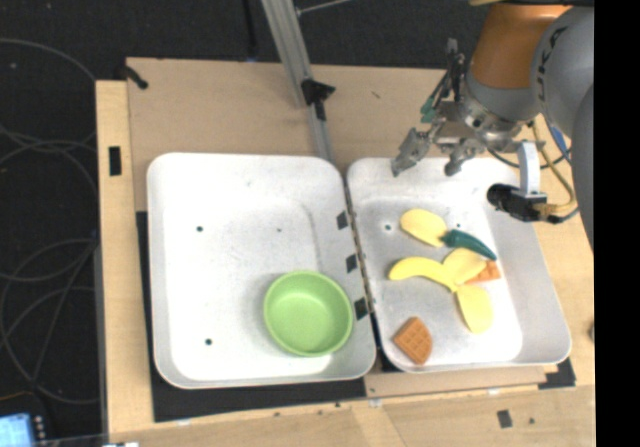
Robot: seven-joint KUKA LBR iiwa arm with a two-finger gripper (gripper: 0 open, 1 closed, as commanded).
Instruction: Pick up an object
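Right bin [540, 335]: holds a loose cluster of toy food, namely a pale yellow oval piece [422, 226], a yellow banana-shaped piece [420, 269], a second yellow piece [476, 307] with a dark green item [470, 243] and an orange scrap [489, 272] touching it, and a brown waffle-like biscuit [412, 339] lying apart near the front rim, probably the easiest pick since nothing crowds it. Left bin [200, 195]: one green bowl [308, 312], upright, at the front right corner. Gripper [432, 157]: raised over the right bin's back rim, jaws apart with nothing between them, well clear of the cluster, so judged to be poised before a descent.
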